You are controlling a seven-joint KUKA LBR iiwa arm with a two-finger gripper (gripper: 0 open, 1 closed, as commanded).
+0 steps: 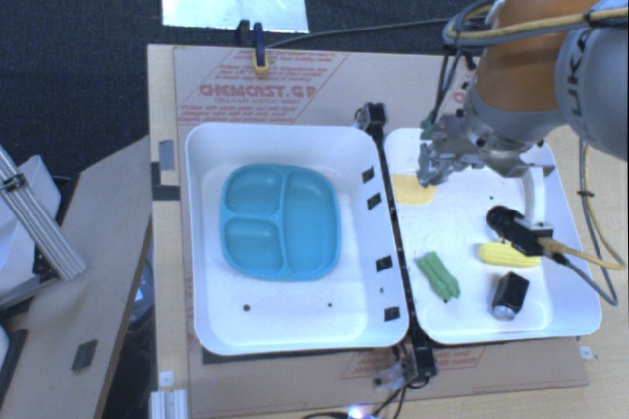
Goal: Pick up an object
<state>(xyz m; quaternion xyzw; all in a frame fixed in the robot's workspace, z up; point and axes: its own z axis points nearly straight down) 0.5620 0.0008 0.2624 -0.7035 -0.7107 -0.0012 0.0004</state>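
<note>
- Two shallow white bins are sitting side by side on a pale board (314, 73) with red lettering: the left bin (285, 314) and the right bin (472, 317), their inner walls meeting down the middle.
- One blue plate (280, 220) with three compartments is lying flat in the left bin, near its centre.
- Four small black tabs (374, 202) are sitting in a row down the left bin's right wall.
- Four loose things are lying in the right bin, each apart from the others.
- One flat yellow piece (414, 194) is lying close to that bin's left wall, toward the far end, and the gripper is partly covering its upper edge.
- One green piece (438, 275) is lying at a slant nearer the front, also close to the left wall.
- One long yellow piece (506, 256) is lying toward the bin's right side.
- One black cylinder (509, 295) with a pale end is lying just in front of the long yellow piece, near the front wall.
- The one arm (536, 43) is reaching in from the right.
- Its gripper (429, 174) is hanging low over the far left part of the right bin, right at the flat yellow piece.
- From this angle it cannot be told whether the gripper is standing wide or narrow, or whether it is touching the piece.
- One blue and yellow clamp (258, 48) is gripping the board's far edge, beyond the left bin.
</note>
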